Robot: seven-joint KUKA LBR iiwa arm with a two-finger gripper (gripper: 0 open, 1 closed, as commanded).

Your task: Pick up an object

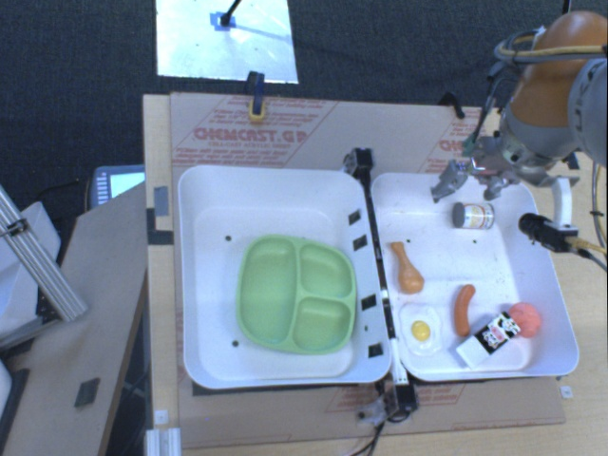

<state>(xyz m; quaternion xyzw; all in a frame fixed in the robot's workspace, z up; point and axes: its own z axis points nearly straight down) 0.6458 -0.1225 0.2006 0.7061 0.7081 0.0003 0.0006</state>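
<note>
Two-finger metal gripper [468,184]: fingers spread wide, holding nothing, above right white bin [546,283]; small silver cylindrical can [472,216] lies just below them.

Left bin: shallow white plastic bin [204,255] holding a pale green divided tray [296,294]
Bench far edge: yellow clamp [256,103]

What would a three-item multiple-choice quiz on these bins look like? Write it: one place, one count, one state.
1. The green plate lies in:
A. the right bin
B. the left bin
C. neither bin

2. The plate's compartments number:
A. two
B. five
C. three

3. The can is:
A. lying on its side
B. standing upright
C. crushed flat

Answers:
1. B, as the plate rests on the left bin's floor.
2. C, one long section beside two smaller ones.
3. A, its round end faces sideways.
</note>
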